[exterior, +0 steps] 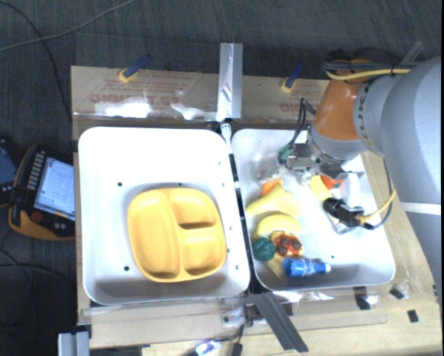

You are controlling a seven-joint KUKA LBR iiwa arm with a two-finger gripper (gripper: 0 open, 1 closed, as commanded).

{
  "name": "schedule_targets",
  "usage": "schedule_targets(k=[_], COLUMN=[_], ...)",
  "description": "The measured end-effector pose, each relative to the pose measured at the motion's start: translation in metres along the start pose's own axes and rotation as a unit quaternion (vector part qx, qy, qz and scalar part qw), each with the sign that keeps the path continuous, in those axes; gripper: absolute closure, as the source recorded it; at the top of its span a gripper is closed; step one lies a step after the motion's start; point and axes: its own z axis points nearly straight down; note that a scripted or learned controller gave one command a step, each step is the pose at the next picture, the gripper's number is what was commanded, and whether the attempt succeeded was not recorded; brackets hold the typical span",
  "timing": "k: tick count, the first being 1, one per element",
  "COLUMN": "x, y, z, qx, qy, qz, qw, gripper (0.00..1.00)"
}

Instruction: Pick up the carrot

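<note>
Gripper (305, 159) is sitting low over the far half of the right-hand bin (384, 271), tucked under the orange wrist band. Honestly I can't tell from where I'm standing whether it's open or closed, the wrist covers too much. I can't see it holding anything.

Just beside it, on the side the arm reaches in from and a touch nearer the front, a small orange bit pokes out, and I'm pretty sure that's the carrot (328, 181). It might even be touching the gripper's housing, hard to call. Only a stub shows, so I can't say which way its long axis runs; my guess is it points back under the wrist. So the next move looks like a short shift toward the arm's own side and slightly forward, then lining up across the carrot.

Further out there's a little green thing (284, 154) on the gripper's other side and a clump of yellow pieces (275, 212) mid-bin. A teal thing (264, 250) and a blue bottle (306, 268) sit by the front wall, all apart from the carrot. The left bin (96, 199) has a yellow divided plate (179, 232), nowhere near the action.
</note>
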Motion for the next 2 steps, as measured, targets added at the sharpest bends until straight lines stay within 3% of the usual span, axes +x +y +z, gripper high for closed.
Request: schedule_targets(k=[1, 2], x=[0.001, 0.071], y=[0.001, 0.011], z=[-0.010, -0.093], qx=[-0.001, 0.007], qy=[0.001, 0.000], qz=[-0.001, 0.115], qw=[1.0000, 0.9933], gripper=[1.00, 1.00])
